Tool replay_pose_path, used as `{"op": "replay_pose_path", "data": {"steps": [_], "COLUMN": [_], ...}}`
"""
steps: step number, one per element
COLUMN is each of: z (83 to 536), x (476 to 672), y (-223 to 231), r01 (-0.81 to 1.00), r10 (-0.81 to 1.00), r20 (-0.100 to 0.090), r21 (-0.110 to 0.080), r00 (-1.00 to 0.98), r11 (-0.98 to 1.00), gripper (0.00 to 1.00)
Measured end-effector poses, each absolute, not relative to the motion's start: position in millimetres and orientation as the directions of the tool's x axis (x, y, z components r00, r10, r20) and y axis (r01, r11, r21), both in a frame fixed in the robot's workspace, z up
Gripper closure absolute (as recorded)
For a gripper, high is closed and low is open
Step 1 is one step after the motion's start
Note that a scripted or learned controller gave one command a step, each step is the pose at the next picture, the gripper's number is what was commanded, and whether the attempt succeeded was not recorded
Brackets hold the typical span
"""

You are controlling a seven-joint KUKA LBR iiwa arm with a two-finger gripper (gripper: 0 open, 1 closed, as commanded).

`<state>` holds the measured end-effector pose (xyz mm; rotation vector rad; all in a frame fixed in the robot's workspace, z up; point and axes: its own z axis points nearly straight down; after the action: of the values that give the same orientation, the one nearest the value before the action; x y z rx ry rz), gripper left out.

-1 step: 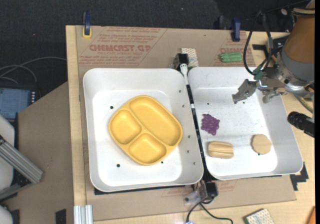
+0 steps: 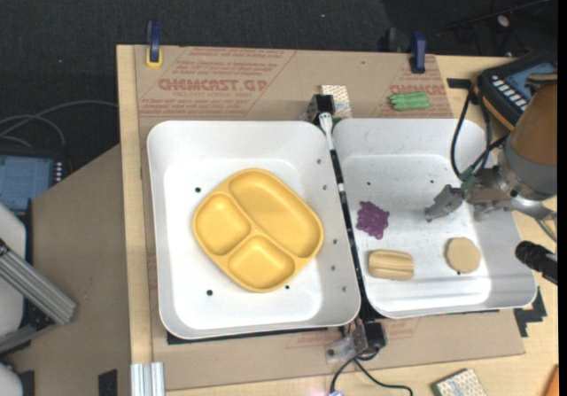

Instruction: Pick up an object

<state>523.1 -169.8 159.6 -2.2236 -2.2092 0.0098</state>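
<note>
Nearest, in the right bin [image 2: 425, 301], a tan bread roll [image 2: 390, 264] lies at six o'clock, a round cookie [image 2: 462, 254] at four, purple grapes [image 2: 372, 219] toward nine. Beyond, the gripper [image 2: 440, 205] hovers at three o'clock, fingers apart, holding nothing. Leftward, a yellow divided plate [image 2: 257, 229] fills the left bin [image 2: 177, 155].

Three small food pieces in the right bin [image 2: 496, 295].
Purple grape cluster [image 2: 372, 219] flat near the bin's left wall; tan bread roll [image 2: 390, 264] lengthwise just below it; round tan cookie [image 2: 462, 254] to the roll's right, apart from both.
</note>
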Motion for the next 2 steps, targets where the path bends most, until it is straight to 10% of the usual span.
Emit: {"op": "replay_pose_path", "data": {"steps": [1,2], "z": [88,102], "x": [497.5,500.0], "y": [-223,-223], "r01": [1.000,1.000], "r10": [1.000,1.000], "r20": [0.010,0.001], "r21": [-0.006,0.002], "r00": [0.002,0.000], "r11": [-0.002,0.000], "gripper": [0.00,1.00]}}
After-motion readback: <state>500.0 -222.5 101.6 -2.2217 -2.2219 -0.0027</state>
